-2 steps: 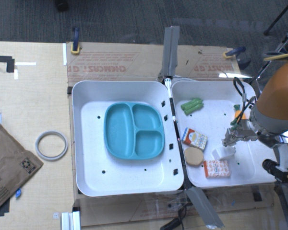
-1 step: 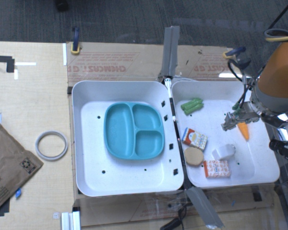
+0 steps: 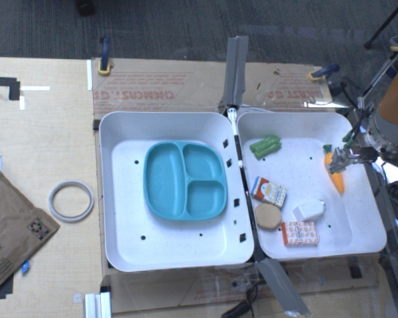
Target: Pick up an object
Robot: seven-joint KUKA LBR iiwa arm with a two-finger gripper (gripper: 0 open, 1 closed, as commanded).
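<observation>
The left bin (image 3: pixel 119 197) held a smooth teal three-part plate (image 3: pixel 185 180); the right bin (image 3: pixel 358 240) held the small items. At its right wall the gripper (image 3: pixel 343 156) sat over the carrot (image 3: pixel 335 175), an orange tapered piece lying on the floor, apparently not lifted yet. Whether the fingers were apart or clamped on it could not be told. Nearby lay a green pod (image 3: pixel 265 146), two printed cartons (image 3: pixel 268 192), a tan disc (image 3: pixel 268 216) and a white block (image 3: pixel 308 210).

Robotics lab: two white bins (image 3: pixel 113 177) clamped onto cardboard-covered bench (image 3: pixel 186 88), blue clamps (image 3: pixel 105 57), tape roll (image 3: pixel 71 200), grey carpet floor (image 3: pixel 186 12), robot arm (image 3: pixel 391 111) at right.
</observation>
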